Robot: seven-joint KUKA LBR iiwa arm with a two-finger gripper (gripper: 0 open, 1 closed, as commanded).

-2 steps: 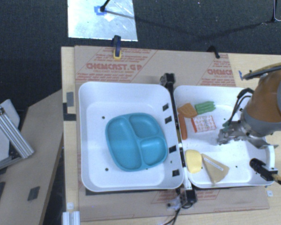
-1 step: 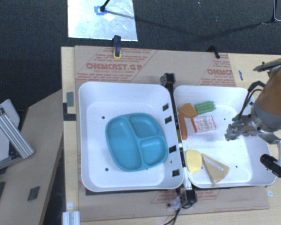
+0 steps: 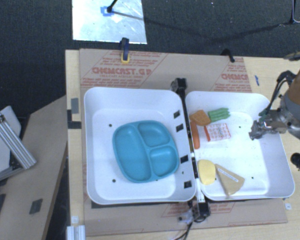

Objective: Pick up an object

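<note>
Gripper (image 3: 256, 129) hovers over right bin (image 3: 277, 184), east side; grip state can't be told (too small, blurred). Nothing seen between its tips. Carrot (image 3: 195, 136), card (image 3: 218, 132), lemon (image 3: 206, 171) lie westward. Blue tray (image 3: 145, 150) in left bin (image 3: 102, 184).

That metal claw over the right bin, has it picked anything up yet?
Not yet. The gripper hangs over the right bin's right side with nothing under it. The items, including the green piece, the red-printed packet and the yellow piece, lie untouched. Reaching, grasping and lifting remain.
</note>
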